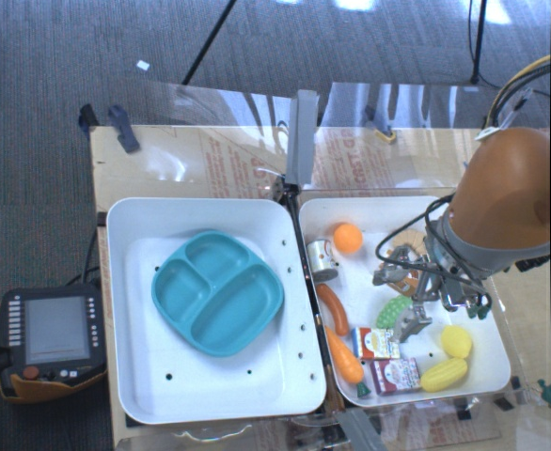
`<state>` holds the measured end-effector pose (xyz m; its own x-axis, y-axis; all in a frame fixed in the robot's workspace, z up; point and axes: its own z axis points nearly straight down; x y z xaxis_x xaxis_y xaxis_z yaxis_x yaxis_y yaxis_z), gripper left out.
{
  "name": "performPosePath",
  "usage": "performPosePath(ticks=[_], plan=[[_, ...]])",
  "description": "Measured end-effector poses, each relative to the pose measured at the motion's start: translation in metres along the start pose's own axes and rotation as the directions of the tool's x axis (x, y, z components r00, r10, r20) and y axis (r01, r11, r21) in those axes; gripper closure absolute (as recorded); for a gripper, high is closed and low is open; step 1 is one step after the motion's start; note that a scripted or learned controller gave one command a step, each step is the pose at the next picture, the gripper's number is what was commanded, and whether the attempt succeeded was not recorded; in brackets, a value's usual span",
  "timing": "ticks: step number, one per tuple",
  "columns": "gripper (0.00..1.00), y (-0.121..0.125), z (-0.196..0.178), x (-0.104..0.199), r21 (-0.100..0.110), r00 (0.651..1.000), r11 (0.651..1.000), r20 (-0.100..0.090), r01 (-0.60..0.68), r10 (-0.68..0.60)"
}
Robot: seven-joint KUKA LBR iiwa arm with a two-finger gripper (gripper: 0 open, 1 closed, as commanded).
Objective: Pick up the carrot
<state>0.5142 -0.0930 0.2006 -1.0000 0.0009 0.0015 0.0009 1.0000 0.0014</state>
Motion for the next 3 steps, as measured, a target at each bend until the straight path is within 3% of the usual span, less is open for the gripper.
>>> performPosePath(ticks=[1,2,3], plan=[[0.00,0.004,0.067,-0.102,-0.001,0.995,0.995,-0.006,-0.101,0.101],[0.00,0.011,0.114,-0.119,0.000,0.953,0.953,0.000,-0.304,0.304],[1.00,0.013,0.103,-0.121,0.000,0.954,0.954,0.003,-0.298,0.298]])
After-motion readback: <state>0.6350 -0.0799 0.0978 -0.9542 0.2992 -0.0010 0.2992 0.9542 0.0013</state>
